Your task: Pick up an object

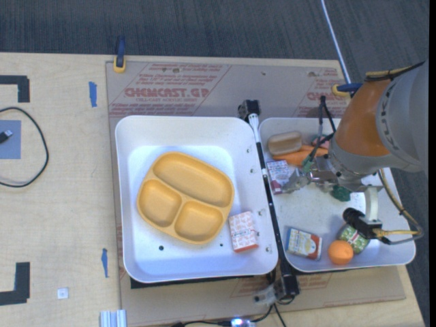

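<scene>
1. Pale plywood desk [54,203] carries two shallow white bins; the left bin [129,182] holds a glossy yellow three-compartment tray [185,196] and, at its 4 o'clock, a small printed carton [243,231].
2. Over the right bin [402,254], the tool [300,180] hangs low beside a crinkly foil packet [278,176]; whether its fingers are spread or pressed together cannot be told.
3. Candidates lie close: a tan bread-like oblong [285,142] at 12 o'clock, a round orange fruit [340,252] and a boxy carton [304,243] at 6 o'clock.
4. Risk, as a judgement: thin, slick foil lying flat may slip free, or the fingers may catch the bin wall.
</scene>
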Action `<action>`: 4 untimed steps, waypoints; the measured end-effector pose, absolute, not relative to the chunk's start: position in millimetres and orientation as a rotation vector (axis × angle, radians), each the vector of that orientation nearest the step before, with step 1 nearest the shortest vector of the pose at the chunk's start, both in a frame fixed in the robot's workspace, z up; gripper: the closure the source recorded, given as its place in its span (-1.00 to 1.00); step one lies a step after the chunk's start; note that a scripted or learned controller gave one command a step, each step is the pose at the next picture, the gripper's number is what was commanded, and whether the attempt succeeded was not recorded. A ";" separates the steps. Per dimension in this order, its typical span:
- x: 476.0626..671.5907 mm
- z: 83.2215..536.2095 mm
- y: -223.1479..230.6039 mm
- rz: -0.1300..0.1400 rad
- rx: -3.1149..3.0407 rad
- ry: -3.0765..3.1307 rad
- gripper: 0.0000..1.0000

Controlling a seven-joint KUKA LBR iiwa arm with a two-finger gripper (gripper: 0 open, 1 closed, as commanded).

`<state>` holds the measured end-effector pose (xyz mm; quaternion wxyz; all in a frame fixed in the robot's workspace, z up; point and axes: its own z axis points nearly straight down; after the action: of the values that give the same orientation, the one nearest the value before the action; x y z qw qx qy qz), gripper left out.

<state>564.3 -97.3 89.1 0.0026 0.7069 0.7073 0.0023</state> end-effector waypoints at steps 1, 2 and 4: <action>566.3 100.9 -95.9 0.016 2.213 2.218 1.00; 566.3 100.9 -96.1 0.015 2.213 2.218 -1.00; 613.0 101.4 -111.4 0.015 2.212 2.220 1.00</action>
<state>613.0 -111.4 101.4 0.0040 0.7058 0.7084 0.0047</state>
